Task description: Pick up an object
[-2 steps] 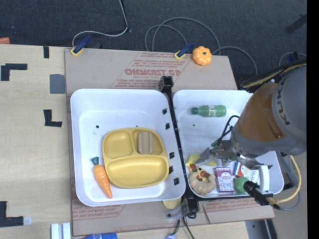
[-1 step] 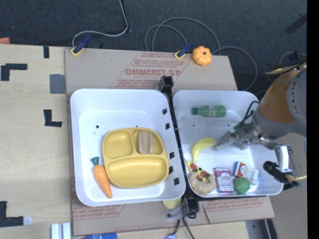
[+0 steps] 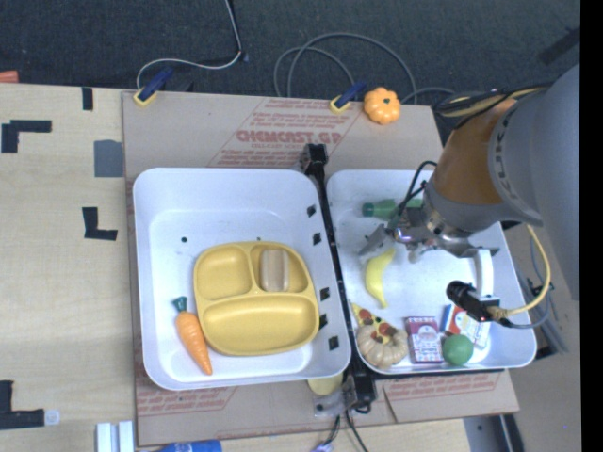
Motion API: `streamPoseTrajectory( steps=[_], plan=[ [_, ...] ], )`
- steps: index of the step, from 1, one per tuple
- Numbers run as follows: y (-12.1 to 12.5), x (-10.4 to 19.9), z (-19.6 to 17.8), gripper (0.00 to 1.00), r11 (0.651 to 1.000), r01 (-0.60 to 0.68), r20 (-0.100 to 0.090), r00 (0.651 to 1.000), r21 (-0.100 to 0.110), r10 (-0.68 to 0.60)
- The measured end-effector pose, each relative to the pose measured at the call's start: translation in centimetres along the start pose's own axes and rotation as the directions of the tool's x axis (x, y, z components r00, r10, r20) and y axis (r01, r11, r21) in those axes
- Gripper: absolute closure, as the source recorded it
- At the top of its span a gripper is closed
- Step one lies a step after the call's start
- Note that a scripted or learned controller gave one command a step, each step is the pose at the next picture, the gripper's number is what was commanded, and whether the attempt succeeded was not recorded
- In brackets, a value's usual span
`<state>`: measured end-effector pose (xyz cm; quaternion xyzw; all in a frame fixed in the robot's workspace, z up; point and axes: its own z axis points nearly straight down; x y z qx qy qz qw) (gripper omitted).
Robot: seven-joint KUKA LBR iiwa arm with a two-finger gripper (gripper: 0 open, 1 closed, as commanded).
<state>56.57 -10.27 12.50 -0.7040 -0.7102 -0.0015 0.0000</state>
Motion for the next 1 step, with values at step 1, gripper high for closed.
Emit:
streamPoseTrajectory(
  steps=[1],
  plan=[
    [-1.08,-0.21,4.10,0.00,1.000,-0.008,0.005,1.000,0.000,0.008]
  ],
)
